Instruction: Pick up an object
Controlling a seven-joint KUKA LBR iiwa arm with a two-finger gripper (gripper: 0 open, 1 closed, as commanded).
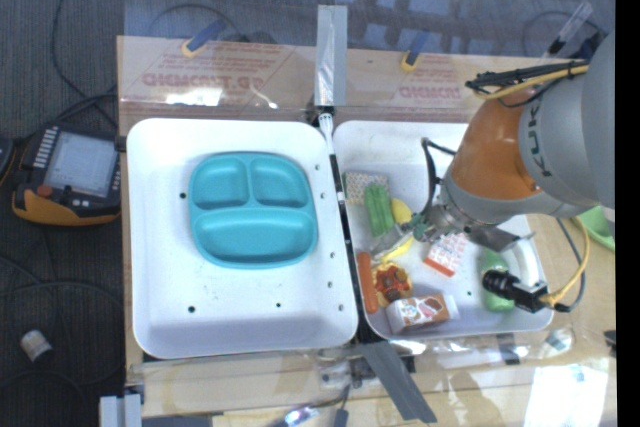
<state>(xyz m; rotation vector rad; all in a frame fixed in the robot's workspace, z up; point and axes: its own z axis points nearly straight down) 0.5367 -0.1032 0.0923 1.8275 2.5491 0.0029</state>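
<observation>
The arm is reaching in from three o'clock over the right bin, its orange band sitting above the wrist and the wrist pointing down toward the bin floor. The tool is hanging low among the clutter near the middle of that bin, and how far it is open cannot be told from this slanted angle, nor can any object be seen in its grip.

Just at nine o'clock from the tool a green packet is lying with its long axis running from twelve to six o'clock. A small yellow piece is sitting just beside it, toward the tool. At five o'clock from the tool a white and red packet is lying tilted, its long axis running from one to seven o'clock. Toward seven o'clock an orange packet is resting, and below it a small carton is lying with its long axis from nine to three o'clock, close to the bin's near wall.

The left bin is holding a blue divided tray, which is sitting flat near its middle. Both bins are resting side by side on the counter.
</observation>
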